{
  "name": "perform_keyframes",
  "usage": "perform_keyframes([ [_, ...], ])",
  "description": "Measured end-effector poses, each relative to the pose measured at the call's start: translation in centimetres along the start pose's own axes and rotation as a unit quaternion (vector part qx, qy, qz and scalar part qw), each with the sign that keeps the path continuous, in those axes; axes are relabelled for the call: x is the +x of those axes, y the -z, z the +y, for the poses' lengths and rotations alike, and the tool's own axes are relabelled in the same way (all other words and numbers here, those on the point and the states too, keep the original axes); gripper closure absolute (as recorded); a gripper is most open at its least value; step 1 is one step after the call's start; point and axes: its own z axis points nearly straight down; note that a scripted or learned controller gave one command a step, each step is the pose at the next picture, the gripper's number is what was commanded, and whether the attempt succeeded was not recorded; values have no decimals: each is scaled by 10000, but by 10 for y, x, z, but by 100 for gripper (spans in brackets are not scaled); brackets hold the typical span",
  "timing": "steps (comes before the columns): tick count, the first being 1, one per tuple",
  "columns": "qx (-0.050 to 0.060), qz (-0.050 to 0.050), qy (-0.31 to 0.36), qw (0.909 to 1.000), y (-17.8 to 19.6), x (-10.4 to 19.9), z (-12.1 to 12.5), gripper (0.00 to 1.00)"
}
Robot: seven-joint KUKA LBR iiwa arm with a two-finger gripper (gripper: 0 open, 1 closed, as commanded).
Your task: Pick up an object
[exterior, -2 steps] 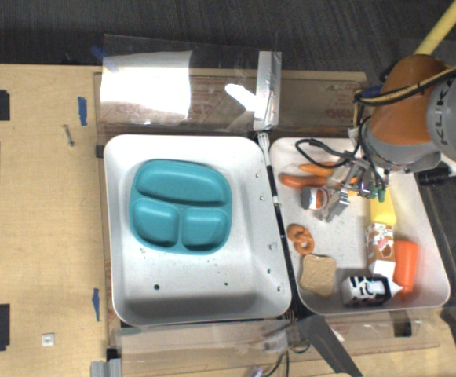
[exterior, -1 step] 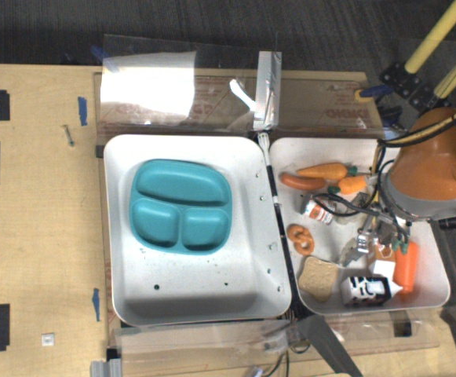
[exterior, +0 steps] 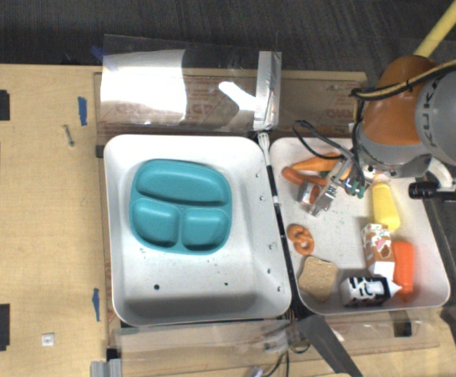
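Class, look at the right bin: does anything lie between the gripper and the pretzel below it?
Nothing visible does. The gripper hovers over bare bin floor, and the pretzel lies just below it in the camera view, with open white surface between.

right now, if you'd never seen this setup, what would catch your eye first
The teal divided tray stands out first, lying alone in the left white bin. Next comes the grey arm with its orange band, reaching into the right bin near an orange carrot-like piece. Small items crowd that bin: a yellow banana-like piece, a pretzel and a slice of bread.
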Motion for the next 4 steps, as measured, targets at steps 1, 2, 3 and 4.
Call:
perform_keyframes([
  [1,-7,-42,363,9993,0,6,-94,0],
  [2,-37,-37,-61,10000,0,36,-119,0],
  [3,-25,-28,-824,9966,6,-21,-61,0],
  [4,-30,-31,-1422,9898,0,56,-92,0],
])
